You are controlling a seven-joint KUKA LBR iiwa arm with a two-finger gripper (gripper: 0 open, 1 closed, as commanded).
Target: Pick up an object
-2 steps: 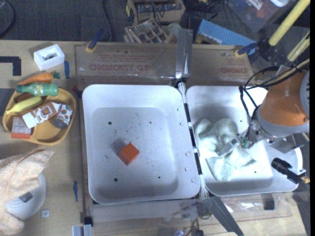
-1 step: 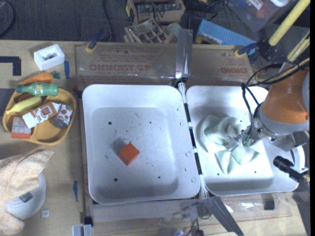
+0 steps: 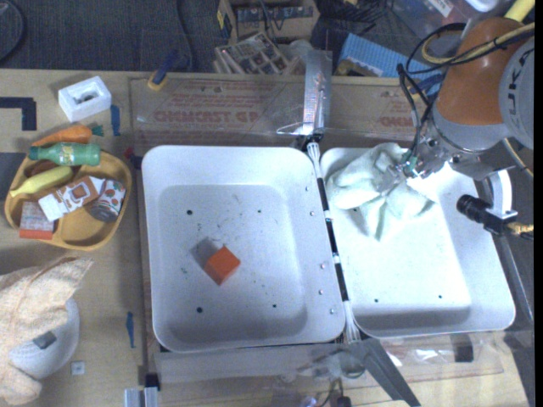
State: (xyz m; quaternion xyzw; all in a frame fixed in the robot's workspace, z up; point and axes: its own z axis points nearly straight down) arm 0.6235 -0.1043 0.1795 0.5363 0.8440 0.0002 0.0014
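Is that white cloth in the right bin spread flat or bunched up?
Bunched up. The white cloth lies in crumpled folds at the far end of the right bin, with the end effector at its edge.

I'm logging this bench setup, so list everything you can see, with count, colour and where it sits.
Shallow white plastic bins: two, white, side by side mid-bench.
Orange cube-shaped block: one, orange, in the left bin.
Crumpled pale cloth: one, whitish, in the right bin's far part.
Yellow bowl of toy food items: one, yellow, left of the bins.
Small white box: one, white, bench's far left.
Fuzzy tan cloth: one, tan, near left corner.
Grey arm with orange band: one, reaching from the right.
Tool: one, dark, down at the pale cloth.
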